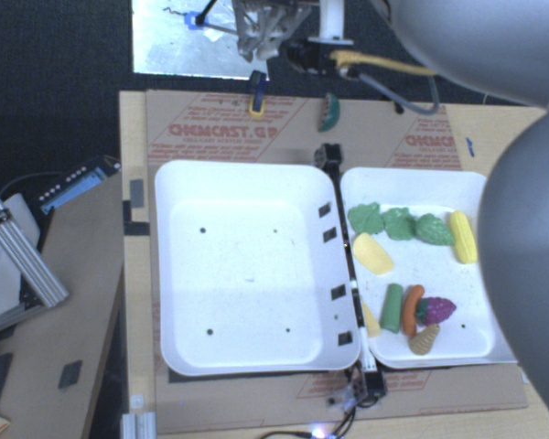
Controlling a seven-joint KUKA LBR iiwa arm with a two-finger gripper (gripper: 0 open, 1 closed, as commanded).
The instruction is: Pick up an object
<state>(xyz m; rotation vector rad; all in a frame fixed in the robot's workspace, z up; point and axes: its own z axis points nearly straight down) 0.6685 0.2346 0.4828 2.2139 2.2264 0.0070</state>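
Overhead, the end effector [256, 46] hangs beyond the left bin [178, 245].

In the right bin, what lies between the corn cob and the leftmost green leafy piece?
In the camera view, two more green leafy pieces lie in a row between the leftmost green leafy piece and the corn cob, along the right bin's far side.
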